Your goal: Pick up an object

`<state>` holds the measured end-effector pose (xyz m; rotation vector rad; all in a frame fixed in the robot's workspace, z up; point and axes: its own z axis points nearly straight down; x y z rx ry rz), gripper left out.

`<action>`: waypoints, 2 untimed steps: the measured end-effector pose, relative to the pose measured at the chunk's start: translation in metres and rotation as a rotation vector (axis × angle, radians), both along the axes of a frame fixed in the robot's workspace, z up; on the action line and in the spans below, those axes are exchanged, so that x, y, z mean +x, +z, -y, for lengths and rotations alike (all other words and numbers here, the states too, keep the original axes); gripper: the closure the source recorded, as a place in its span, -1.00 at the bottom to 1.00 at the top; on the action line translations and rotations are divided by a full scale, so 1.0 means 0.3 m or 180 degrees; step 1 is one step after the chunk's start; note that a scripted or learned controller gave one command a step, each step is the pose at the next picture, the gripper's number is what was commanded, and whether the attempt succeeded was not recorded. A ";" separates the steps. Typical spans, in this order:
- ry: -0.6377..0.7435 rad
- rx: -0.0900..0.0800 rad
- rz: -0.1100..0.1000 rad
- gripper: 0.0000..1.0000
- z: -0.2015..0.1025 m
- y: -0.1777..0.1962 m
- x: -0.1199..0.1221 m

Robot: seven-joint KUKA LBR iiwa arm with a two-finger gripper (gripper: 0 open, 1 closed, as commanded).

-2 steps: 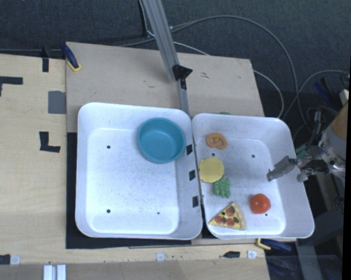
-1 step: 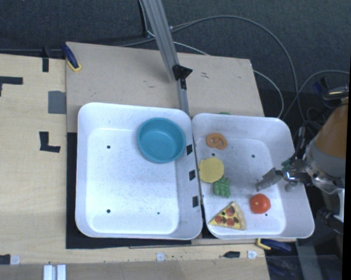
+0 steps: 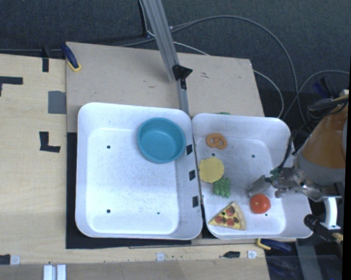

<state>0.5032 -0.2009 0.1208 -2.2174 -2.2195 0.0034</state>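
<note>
The right bin [image 3: 280,128] holds several toy foods: an orange pretzel [image 3: 216,141], a yellow round piece [image 3: 211,169], a green leafy piece [image 3: 222,187], a pizza slice [image 3: 228,216] and a red tomato [image 3: 260,203]. My gripper [image 3: 256,186] reaches in from the right and hangs just above the tomato, at its upper left. Nothing shows in its grasp. A blue bowl [image 3: 161,140] sits in the left bin [image 3: 93,162], at its upper right.
A grey pole [image 3: 168,43] slants down from the top to the seam between the bins. Cables [image 3: 283,60] loop across the dark floor at the upper right. The grey arm with its orange band [image 3: 329,143] stands over the right bin's right rim.
</note>
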 end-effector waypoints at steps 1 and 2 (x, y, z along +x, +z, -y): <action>0.0000 -0.0003 0.0011 1.00 0.001 0.040 0.003; -0.0002 -0.0008 0.0024 1.00 0.017 0.198 -0.021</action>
